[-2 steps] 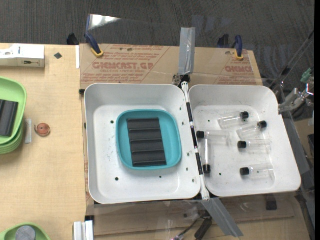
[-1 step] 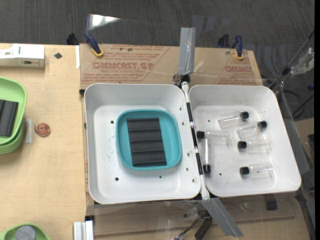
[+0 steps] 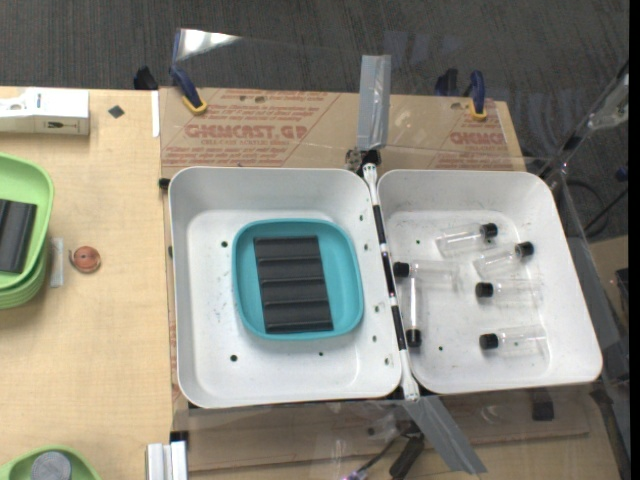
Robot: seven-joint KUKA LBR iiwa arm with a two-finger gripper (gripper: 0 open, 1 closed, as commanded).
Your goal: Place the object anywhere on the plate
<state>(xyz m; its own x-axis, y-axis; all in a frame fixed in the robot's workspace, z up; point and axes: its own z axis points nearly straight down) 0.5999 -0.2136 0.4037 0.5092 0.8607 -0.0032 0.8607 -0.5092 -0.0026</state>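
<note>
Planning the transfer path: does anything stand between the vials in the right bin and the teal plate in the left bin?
Only the adjoining bin walls run between the clear vials and the teal plate. One vial lies along that wall. A dark ribbed insert covers the plate's middle.

Two bins [image 3: 200,368] of smooth, slightly glossy white plastic are shown. The teal plate [image 3: 345,293] appears as matt plastic, with a ribbed black insert [image 3: 292,283]. The vials [image 3: 468,239] are of clear plastic or glass, capped in black. The surface [image 3: 100,368] is finished in pale wood; brown cardboard [image 3: 260,128] lies behind.
</note>
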